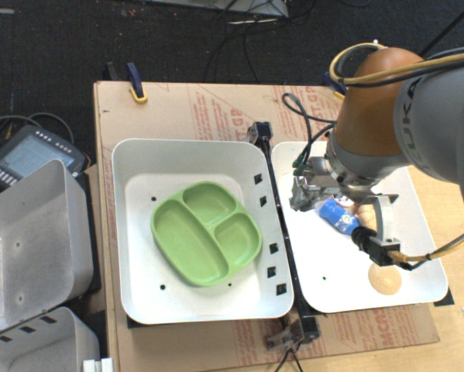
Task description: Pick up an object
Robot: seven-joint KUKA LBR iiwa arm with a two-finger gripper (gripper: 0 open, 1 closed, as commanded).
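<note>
**Claw low over right bin**

Grey arm w/ orange band reaches into right shallow white bin. Left white bin holds green three-section plastic plate. Claw: grip state can't tell. Small blue-white packet just beside it; round tan object nearer bin's front.

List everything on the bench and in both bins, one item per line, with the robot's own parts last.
left bin: one, white, left half of the bench
right bin: one, white, right half of the bench
divided plate: one, light green, three compartments, lying in the left bin
blue object: one, blue with white, in the right bin under the arm's wrist
round object: one, tan, near the right bin's front edge
clamp: one, yellow and dark, at the bench's back left edge
arm: one, grey with an orange band, reaching in from the right over the right bin
hand: one, metal grey, low over the right bin's left side
</note>
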